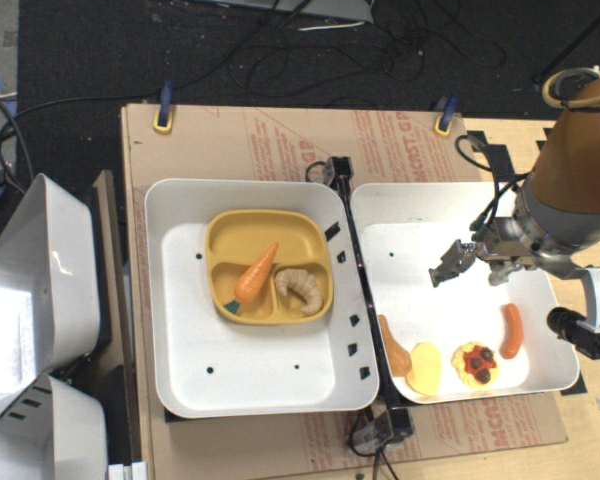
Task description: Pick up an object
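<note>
1. Nearest the camera, along the right bin's front wall, you have four small toy foods: an orange drumstick-shaped piece, a pale yellow piece, a little pizza and a sausage.
2. Your gripper hangs over the bare middle of that bin, behind all four; its jaws look parted and nothing sits between them.
3. Treat the sausage as your likeliest target: it probably is light, hard, smooth plastic, so it may roll or slip. Close across its narrow middle.
4. Left of the right bin, the other bin holds a yellow divided plate with a carrot and a shrimp.
</note>
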{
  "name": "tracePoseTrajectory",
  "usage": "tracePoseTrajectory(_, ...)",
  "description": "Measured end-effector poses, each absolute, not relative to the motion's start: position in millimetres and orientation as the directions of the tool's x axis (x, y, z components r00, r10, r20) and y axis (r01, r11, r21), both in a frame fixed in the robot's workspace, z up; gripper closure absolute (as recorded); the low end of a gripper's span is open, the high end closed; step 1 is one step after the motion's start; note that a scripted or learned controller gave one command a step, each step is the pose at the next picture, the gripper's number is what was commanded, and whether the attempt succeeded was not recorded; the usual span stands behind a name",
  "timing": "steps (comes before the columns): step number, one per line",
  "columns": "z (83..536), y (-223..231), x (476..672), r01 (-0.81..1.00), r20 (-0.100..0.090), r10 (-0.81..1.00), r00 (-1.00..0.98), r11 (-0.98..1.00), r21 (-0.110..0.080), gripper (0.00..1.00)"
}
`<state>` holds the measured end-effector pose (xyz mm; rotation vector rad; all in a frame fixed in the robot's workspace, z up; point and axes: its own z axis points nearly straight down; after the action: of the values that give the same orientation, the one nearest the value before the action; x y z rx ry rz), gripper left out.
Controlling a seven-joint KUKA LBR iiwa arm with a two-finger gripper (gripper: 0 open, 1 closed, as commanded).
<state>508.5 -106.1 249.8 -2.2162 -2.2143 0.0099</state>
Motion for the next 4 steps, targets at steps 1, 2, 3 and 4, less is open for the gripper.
tracePoseTrajectory(1,254.4,-106.1,510.5,1.0,0.0,1.0,-0.001,0.001,0.0,0.0)
tracePoseTrajectory(2,211.2,-106.4,509.2,1.0,0.001,1.0,0.002,-0.002,-0.005,0.0)
tracePoseTrajectory(3,148.8,-102.8,502.4,1.0,0.002,1.0,0.002,-0.002,-0.008,0.0)
tracePoseTrajectory(4,95.0,-102.2,501.3,1.0,0.002,1.0,0.003,-0.003,-0.006,0.0)
